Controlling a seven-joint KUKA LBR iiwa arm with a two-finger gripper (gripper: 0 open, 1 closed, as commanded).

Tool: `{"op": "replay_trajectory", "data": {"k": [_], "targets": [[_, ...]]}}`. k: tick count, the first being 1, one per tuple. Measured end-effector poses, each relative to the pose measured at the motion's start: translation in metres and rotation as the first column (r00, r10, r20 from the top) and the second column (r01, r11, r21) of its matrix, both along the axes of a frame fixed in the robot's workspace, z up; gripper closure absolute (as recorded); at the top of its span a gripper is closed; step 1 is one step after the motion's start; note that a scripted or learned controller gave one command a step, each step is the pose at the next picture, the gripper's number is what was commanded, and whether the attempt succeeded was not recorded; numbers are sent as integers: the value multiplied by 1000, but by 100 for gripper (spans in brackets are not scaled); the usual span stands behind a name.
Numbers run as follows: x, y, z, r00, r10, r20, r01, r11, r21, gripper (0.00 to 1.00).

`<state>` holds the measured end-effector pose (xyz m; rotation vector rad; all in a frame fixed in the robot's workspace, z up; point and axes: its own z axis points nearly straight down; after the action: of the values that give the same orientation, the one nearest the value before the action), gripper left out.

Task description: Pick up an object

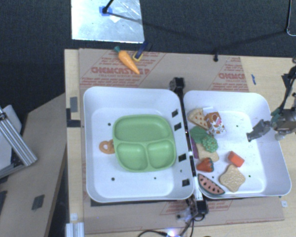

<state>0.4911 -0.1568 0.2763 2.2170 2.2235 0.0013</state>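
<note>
The toy food lies in the right bin point(266, 105), crowded toward that bin's left wall: a pizza slice point(197, 117) and a small printed packet point(215, 123) at the top, a green broccoli piece point(205, 141) below them, then a red pepper point(205, 165), with a watermelon slice point(210, 184) nearest the bin's front left corner. A slice of toast point(232, 178) lies right of the watermelon, and a small orange-red block point(236, 158) sits just above the toast, apart from the cluster. These pieces are small, bright and flat-lying, several touching one another along the left wall.

The right half of the right bin's floor is bare white, giving open room between the orange-red block and the bin's right wall.

The hand point(259, 131) hangs over that open stretch, right of the packet and above the orange-red block, close to the right wall. Its dark fingers are blurred, so whether they are spread or pressed together cannot be told; nothing is seen between them.

Left of the right bin, the left bin point(96, 102) carries a green divided plate point(142, 142) and a pretzel point(107, 147) beside the plate. A toy carrot point(128, 61) lies on the desk point(227, 70) behind the left bin.
</note>
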Motion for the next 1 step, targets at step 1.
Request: {"op": "replay_trajectory", "data": {"k": [1], "targets": [[1,0,-63,1000,-1,-5,1,1000,2,0]]}}
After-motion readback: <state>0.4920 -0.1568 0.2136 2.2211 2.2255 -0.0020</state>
